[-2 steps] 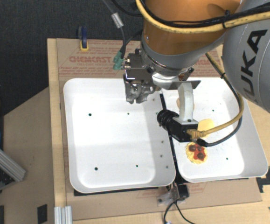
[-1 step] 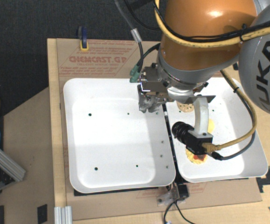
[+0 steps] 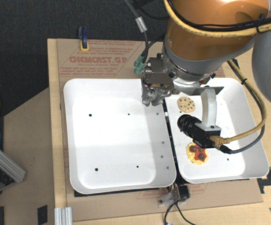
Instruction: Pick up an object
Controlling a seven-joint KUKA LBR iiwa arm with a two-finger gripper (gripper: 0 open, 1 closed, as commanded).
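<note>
A round tan cookie with dark chips [image 3: 186,104] lies in the far part of the right bin [image 3: 247,139]. Nearer the front of that bin sits a small yellow piece with red spots [image 3: 197,155], partly hidden by the robot's black fitting. My gripper [image 3: 150,97] hangs over the far right corner of the left bin [image 3: 107,139], by the wall between the two bins. It is to the left of the cookie and apart from it. I see nothing held in it.
Both white bins rest on a brown cardboard sheet [image 3: 102,55] with red lettering. A blue and yellow clamp [image 3: 83,37] sits at its far left corner. The big orange and grey arm covers the far right of the bench.
</note>
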